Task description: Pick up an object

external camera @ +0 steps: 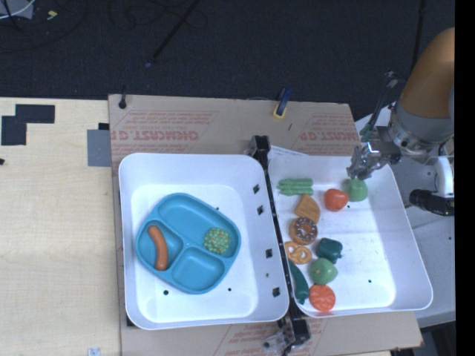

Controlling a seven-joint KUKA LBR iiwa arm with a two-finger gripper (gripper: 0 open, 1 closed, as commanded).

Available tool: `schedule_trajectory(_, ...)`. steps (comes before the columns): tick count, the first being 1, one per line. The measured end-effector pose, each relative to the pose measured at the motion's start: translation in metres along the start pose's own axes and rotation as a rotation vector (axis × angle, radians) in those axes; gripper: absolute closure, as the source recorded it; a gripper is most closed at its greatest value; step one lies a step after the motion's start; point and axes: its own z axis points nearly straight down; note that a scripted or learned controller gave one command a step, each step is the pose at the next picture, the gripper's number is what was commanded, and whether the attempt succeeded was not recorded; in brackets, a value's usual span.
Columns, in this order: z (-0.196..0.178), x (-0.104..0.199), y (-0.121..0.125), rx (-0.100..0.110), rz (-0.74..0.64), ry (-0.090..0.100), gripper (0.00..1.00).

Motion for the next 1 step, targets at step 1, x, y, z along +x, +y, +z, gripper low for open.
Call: schedule_trajectory(1, 0.0108, 0.0542, -0.0171, 0.005, -0.002, 0.003, 1.0)
